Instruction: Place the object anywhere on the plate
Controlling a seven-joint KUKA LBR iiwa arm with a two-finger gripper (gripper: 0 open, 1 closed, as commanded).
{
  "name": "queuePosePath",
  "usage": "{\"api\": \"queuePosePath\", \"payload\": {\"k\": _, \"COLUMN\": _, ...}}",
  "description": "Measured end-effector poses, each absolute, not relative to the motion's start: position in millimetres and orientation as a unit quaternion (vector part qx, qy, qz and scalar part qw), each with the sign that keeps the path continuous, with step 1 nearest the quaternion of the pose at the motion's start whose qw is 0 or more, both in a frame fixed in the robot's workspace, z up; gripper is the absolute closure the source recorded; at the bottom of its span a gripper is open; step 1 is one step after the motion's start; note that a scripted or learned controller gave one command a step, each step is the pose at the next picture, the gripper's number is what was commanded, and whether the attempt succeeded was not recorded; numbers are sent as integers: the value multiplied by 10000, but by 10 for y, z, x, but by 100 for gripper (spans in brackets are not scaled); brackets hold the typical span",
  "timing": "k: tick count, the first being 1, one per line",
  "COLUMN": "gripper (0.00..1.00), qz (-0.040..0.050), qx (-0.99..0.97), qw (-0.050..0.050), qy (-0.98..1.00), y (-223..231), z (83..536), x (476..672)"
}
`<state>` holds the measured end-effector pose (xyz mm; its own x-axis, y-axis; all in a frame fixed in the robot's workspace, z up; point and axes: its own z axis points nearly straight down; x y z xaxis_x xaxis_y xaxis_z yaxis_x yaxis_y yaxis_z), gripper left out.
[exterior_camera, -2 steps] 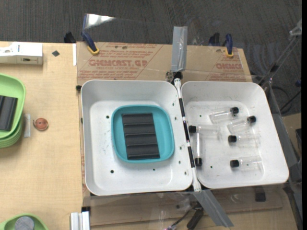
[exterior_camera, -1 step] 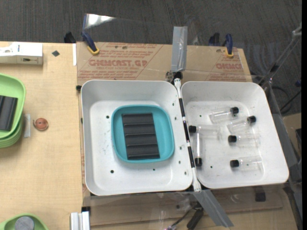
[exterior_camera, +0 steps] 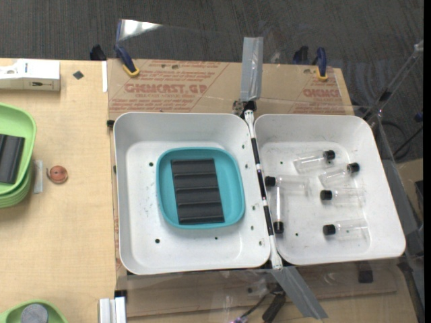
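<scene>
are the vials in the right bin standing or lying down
Lying down: the clear vials rest on their sides in the right bin, black caps pointing sideways.

Floor: dark grey carpet (exterior_camera: pixel 202 12) is seen across the top, faintly ribbed.
Bench: a pale wooden tabletop (exterior_camera: pixel 60 247) is laid out at left, lit evenly from above.
Backing: a brown cardboard sheet (exterior_camera: pixel 182 86) printed with red lettering is spread under the work area and held by clamps with orange tips (exterior_camera: pixel 125 64) at its far edge.
Tape: a grey strip (exterior_camera: pixel 251 69) is stuck upright across the cardboard's centre.
Clutter at left: a white box (exterior_camera: pixel 30 76), a lime-green tray (exterior_camera: pixel 15 157) and a small copper-coloured disc (exterior_camera: pixel 58 174) are set on the wood.
Right margin: metal framing (exterior_camera: pixel 394 180) is visible at a slant.
</scene>
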<state>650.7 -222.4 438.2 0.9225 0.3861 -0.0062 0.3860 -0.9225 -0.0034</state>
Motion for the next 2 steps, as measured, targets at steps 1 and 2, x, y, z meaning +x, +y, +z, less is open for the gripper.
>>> {"api": "queuePosePath", "payload": {"k": 1, "gripper": 0, "qz": 36, "qx": -9900, "qw": 12, "qy": -1413, "y": -2225, "z": 4379, "x": 6495}}
{"api": "queuePosePath", "payload": {"k": 2, "gripper": 0, "qz": 14, "qx": -9947, "qw": 7, "qy": -1025, "y": -2229, "z": 4402, "x": 6523}}
